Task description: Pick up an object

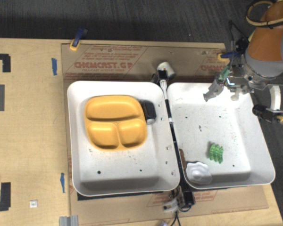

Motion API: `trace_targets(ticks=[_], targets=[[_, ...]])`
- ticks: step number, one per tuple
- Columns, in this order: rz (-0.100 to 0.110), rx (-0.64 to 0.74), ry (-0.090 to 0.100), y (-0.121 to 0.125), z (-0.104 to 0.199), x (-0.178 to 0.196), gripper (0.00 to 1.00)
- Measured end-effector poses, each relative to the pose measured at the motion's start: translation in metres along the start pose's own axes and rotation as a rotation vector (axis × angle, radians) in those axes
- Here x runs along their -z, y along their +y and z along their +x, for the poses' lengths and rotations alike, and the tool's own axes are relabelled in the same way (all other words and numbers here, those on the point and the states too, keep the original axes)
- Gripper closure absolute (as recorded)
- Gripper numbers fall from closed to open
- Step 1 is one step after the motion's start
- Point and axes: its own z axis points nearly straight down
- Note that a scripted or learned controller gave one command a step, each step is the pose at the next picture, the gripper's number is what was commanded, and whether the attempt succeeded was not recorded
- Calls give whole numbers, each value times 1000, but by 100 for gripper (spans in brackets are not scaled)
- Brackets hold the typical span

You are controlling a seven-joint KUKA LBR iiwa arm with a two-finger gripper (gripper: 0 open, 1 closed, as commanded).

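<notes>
My gripper [212,94] hangs over the far part of the right bin [259,140], near its far wall. Whether my jaws are spread or pressed together I cannot tell from this angle; nothing is seen between them.

Candidate objects: a small green ridged piece [216,153] lies on the right bin's floor, toward the near side, well apart from my gripper. A white rounded object [198,172] sits in that bin's near left corner, touching or almost touching the walls. In the left bin [78,140] rests a yellow compartment tray [116,121] with a small dark object [148,111] just beside its right edge.

Judgement: the green piece looks light and stiff, and its ridges should resist slipping. I would pinch it across its narrow width. It has open floor on all sides, so descent is unobstructed. The white object is crowded by the corner; the yellow tray looks too broad for my jaws. The divider [172,126] between the bins needs clearance.
</notes>
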Motion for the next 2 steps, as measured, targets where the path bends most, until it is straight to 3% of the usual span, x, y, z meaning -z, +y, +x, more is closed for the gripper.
trace_targets(ticks=[1, 2], targets=[[3, -337, 1, -46, 0, -91, 0], [1, -265, 12, 3, -56, -125, 0]])
